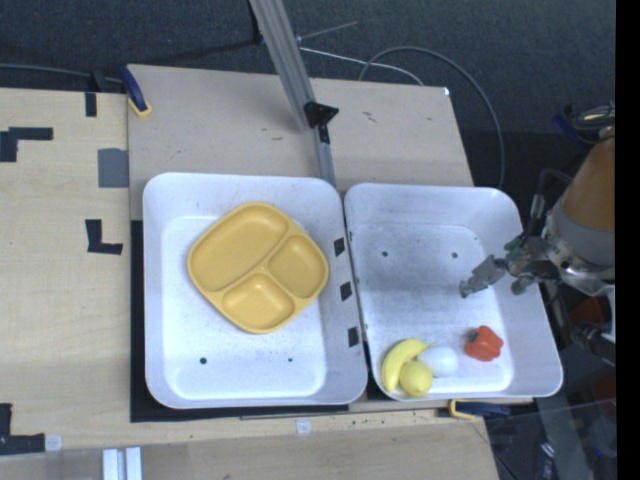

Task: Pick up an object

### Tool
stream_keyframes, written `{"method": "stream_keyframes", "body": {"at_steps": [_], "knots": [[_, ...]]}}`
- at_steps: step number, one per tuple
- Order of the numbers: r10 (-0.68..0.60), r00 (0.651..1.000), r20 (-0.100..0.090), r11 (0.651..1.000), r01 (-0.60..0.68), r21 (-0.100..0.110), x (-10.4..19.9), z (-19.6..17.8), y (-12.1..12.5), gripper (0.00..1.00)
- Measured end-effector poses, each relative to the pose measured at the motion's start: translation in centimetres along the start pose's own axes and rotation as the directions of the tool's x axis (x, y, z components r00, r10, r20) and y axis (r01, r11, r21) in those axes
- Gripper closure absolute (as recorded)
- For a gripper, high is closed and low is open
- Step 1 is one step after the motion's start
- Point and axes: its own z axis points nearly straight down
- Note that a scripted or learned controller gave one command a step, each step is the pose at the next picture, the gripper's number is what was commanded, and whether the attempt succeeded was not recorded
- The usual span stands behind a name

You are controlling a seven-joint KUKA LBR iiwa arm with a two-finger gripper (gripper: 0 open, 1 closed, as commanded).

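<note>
In the right bin (420,218), several small objects lie along the near edge: a red pepper-like piece (483,343), a white egg-shaped ball (441,359), a curved yellow banana (397,358) and a round yellow fruit (417,379). My gripper (493,285) hovers over the bin's right side, farther back than the red piece and apart from it. Its fingers are spread open with nothing between them. The grey arm with its orange band (590,193) enters from the right.
The left bin (170,348) holds a yellow divided plate (258,266). A metal pole (285,48) slants down to the back where the bins meet. The right bin's middle and back floor is bare and speckled.
</note>
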Motion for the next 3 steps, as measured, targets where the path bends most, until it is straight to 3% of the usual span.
{"method": "stream_keyframes", "body": {"at_steps": [1,2,3], "knots": [[0.0,1.0,0.0,1.0,0.0,0.0,0.0,0.0,0.0,0.0],[0.002,1.0,-0.001,1.0,-0.002,0.006,0.1,5.8,-1.1,0.0],[0.001,1.0,0.002,1.0,-0.001,-0.001,0.1,10.9,-1.1,0.0]]}}
